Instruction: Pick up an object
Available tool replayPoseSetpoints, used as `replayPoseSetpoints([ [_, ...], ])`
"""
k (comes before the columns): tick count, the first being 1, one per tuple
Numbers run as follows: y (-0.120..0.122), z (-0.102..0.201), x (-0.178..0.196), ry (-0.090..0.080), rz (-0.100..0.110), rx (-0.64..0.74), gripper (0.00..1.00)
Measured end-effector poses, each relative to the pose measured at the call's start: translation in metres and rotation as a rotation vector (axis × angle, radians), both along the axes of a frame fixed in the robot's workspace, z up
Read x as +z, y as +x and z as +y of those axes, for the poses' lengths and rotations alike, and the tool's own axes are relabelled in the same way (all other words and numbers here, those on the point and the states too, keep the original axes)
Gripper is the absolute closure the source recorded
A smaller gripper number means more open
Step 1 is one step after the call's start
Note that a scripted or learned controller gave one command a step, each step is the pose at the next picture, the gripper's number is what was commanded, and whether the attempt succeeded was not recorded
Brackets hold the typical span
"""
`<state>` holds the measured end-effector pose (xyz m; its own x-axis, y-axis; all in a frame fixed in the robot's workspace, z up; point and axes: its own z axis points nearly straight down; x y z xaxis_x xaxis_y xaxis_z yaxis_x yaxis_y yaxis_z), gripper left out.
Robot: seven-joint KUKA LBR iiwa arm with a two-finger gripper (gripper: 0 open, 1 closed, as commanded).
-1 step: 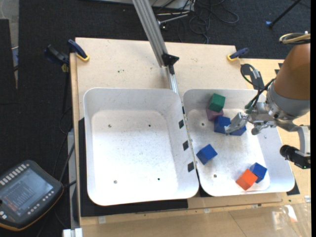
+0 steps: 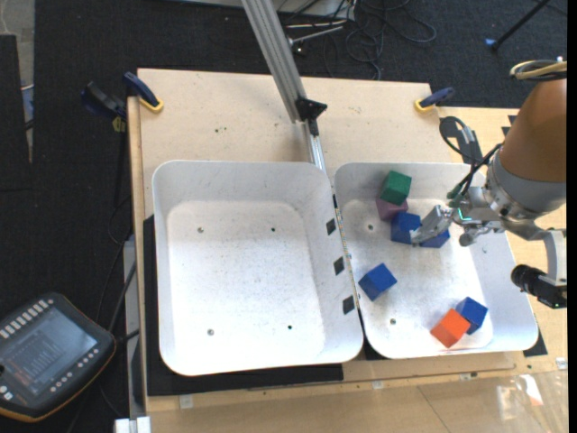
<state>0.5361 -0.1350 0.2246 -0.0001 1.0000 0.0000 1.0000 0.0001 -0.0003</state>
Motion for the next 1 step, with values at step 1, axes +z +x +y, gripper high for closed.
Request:
replayPoseSetpoints([
  [1,-0.0046,-0.0042,-0.0450,0.000,0.005,-0.001,0.00],
])
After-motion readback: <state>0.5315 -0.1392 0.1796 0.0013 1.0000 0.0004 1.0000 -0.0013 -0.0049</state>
